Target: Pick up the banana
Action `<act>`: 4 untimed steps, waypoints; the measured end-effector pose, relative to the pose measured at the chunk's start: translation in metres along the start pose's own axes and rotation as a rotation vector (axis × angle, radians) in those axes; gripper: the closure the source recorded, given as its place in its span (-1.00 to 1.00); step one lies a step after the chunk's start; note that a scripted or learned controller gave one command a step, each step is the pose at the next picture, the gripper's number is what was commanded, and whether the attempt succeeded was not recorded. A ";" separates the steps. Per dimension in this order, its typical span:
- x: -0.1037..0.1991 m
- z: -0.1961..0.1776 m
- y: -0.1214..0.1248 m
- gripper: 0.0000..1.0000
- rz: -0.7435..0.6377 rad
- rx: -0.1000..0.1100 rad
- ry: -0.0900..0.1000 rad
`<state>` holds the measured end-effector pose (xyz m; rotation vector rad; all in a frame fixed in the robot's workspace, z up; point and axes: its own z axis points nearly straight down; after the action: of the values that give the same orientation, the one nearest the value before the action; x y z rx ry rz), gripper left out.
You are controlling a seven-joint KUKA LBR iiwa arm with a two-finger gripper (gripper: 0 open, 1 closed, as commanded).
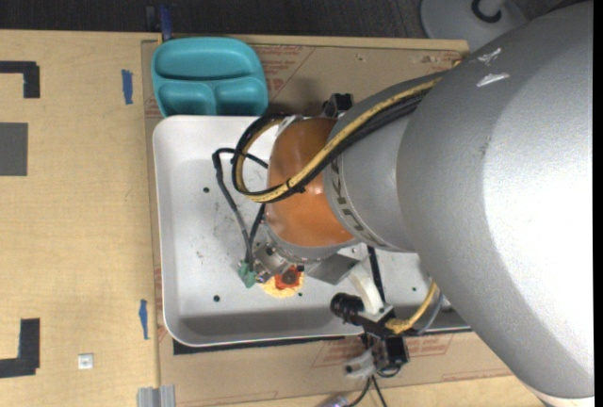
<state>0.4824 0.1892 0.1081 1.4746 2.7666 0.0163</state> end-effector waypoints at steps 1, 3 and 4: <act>0.000 -0.010 0.001 1.00 0.001 -0.002 0.000; -0.034 0.006 -0.015 1.00 -0.113 0.004 -0.002; -0.073 0.008 0.059 1.00 0.056 0.001 -0.003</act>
<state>0.5719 0.1616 0.1011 1.5509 2.7226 0.0139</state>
